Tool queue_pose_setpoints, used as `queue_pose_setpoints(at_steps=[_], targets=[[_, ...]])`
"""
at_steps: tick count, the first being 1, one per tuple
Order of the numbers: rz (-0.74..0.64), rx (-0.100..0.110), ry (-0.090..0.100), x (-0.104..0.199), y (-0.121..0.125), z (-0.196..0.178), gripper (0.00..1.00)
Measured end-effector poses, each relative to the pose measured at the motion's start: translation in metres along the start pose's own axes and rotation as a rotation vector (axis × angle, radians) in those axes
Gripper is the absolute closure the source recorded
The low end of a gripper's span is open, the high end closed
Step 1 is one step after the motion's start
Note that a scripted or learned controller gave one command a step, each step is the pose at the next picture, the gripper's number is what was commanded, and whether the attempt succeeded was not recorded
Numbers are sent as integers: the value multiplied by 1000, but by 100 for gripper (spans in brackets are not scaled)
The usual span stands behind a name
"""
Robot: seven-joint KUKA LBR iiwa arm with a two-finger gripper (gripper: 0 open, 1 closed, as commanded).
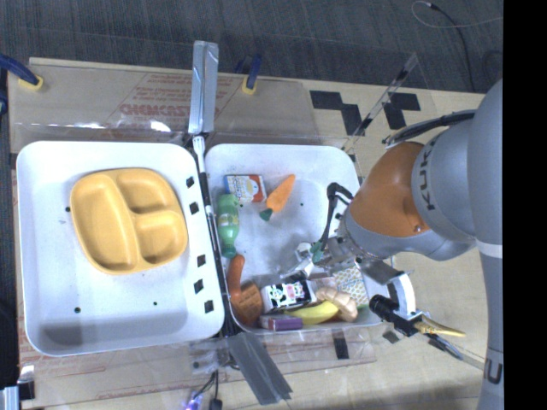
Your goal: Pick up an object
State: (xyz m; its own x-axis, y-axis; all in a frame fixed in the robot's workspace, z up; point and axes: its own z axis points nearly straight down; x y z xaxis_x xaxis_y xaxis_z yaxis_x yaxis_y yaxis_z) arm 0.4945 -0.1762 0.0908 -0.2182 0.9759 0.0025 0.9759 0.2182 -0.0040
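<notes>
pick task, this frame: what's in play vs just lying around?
In play:
- gripper, low in the right bin
- candidates there: carrot, green bottle, small carton, cow-print carton, banana

Lying about:
- yellow divided tray in the left bin
- blue clamps on the bench edge

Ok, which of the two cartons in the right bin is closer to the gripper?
The black-and-white carton near the gripper; the orange carton lies farther off, by the carrot.

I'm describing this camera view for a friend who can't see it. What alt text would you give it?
A grey and orange robot arm reaches from the right into the right white bin, which holds a toy carrot, green bottle, banana and small cartons. The left bin holds a yellow divided tray.
</notes>
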Motion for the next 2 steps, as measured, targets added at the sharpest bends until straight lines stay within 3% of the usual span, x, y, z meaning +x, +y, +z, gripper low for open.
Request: queue_pose_setpoints(at_steps=[1, 2], targets=[[-5, 1, -1, 0, 0, -10, 100], [91, -3, -2, -9, 28, -114, 100]])
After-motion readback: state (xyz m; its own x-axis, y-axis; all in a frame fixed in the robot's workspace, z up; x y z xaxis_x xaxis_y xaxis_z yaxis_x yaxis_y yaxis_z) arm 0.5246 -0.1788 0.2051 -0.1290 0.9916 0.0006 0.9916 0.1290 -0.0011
